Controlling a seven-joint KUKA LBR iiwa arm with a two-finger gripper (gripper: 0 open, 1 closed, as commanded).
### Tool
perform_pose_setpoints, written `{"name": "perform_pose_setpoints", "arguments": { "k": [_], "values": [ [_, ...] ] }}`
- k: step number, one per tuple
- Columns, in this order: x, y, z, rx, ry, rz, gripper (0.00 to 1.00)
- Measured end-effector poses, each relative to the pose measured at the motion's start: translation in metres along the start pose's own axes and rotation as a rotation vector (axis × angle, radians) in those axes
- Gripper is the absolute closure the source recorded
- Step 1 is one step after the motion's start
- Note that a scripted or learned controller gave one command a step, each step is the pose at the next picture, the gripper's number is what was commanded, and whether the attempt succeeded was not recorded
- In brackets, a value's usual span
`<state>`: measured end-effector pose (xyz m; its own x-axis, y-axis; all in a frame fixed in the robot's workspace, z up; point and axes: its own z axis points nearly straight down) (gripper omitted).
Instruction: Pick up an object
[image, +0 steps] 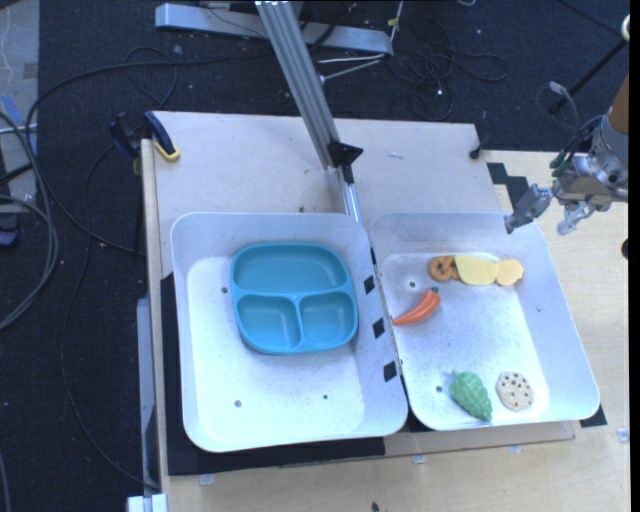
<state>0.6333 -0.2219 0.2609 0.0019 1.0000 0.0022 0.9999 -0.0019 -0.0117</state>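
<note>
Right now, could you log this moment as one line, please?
phase: approach | gripper: open, holding nothing, over right bin's far corner | targets: carrot, cookie | left bin: blue tray

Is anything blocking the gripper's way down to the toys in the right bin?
Nothing visible does. The gripper hangs above the right bin's far corner; the yellow toy and carrot lie uncovered below it.

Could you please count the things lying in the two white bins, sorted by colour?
Blue: 1, the divided plate
Orange: 2, the carrot and the pretzel
Yellow: 1, the yellow piece
Green: 1, the leafy item
Beige: 1, the cookie
Total: 6
</note>
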Motion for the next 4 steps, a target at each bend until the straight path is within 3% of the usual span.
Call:
{"name": "perform_pose_setpoints", "arguments": {
  "k": [1, 2, 4],
  "values": [
    [0.001, 0.002, -0.008, -0.013, -0.003, -0.003, 0.0],
    [0.006, 0.002, 0.035, -0.01, -0.003, -0.004, 0.0],
    [0.001, 0.005, 0.158, -0.013, -0.002, -0.002, 0.0]
  ]
}}
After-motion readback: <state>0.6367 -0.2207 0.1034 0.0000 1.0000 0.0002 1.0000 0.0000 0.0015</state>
